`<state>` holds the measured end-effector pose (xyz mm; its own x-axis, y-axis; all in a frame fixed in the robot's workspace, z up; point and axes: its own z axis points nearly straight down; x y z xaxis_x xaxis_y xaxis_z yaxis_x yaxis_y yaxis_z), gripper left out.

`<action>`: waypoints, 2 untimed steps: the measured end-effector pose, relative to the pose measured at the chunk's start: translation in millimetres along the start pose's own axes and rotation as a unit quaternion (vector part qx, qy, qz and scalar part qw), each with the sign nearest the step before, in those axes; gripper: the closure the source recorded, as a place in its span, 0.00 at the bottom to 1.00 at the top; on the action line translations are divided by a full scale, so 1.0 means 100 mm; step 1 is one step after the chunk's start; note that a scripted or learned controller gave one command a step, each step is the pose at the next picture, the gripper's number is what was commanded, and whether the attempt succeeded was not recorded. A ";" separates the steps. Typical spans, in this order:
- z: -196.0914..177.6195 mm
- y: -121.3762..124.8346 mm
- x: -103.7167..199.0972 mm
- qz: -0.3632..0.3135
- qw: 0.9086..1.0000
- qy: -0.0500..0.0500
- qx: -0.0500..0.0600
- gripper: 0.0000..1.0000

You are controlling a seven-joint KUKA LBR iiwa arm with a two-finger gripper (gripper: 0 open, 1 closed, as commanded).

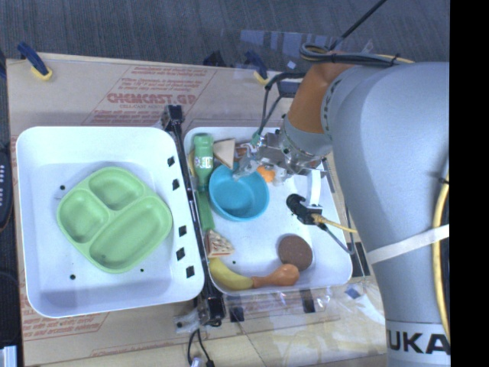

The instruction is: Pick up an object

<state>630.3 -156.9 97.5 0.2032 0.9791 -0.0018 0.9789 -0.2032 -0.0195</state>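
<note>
My gripper hangs low in the right bin, at the far rim of a blue bowl. A small orange piece lies just right of it, and a tan wedge just left. A green bottle lies along the bin's left wall. Near the front sit a brown round disc, a banana, a brown drumstick-shaped piece and a toast-like slice. The arm's grey body covers the bin's right side.
The left bin holds a green divided plate. A black clip-lined divider separates the two bins. Cardboard lies behind the bins, and a blue clamp sits at the far left corner.
</note>
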 end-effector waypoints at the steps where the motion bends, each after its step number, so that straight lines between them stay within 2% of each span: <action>1: -0.10 -0.01 0.00 -0.006 1.000 0.000 0.006 1.00; 2: -0.11 0.10 0.07 0.109 0.994 -0.004 0.021 1.00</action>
<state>641.3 -152.1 108.5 0.4109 0.9115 -0.0183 0.9096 -0.4112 -0.0588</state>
